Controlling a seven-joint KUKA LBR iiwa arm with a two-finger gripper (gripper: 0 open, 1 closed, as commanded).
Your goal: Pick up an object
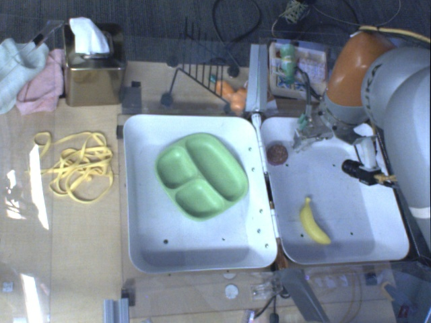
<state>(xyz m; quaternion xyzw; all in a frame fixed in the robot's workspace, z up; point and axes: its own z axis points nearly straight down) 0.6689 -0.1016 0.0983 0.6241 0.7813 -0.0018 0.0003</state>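
A yellow banana (314, 223) lies in the right bin (350, 247), toward its front. A small brown round object (277, 154) sits near that bin's back left corner. My gripper (302, 137) hangs over the back of the right bin, just right of the brown object and a little behind it. Nothing is visibly held in it. The grey arm with its orange band (353, 66) comes in from the back right. In the left bin (148, 247) rests a green divided plate (201, 175).
A black and orange part (363, 173) of the arm hangs over the right bin's right side. Coiled yellow cord (75, 164) lies on the bench left of the bins. A tissue box (91, 62), cloths (27, 73) and a wire rack (205, 79) stand behind.
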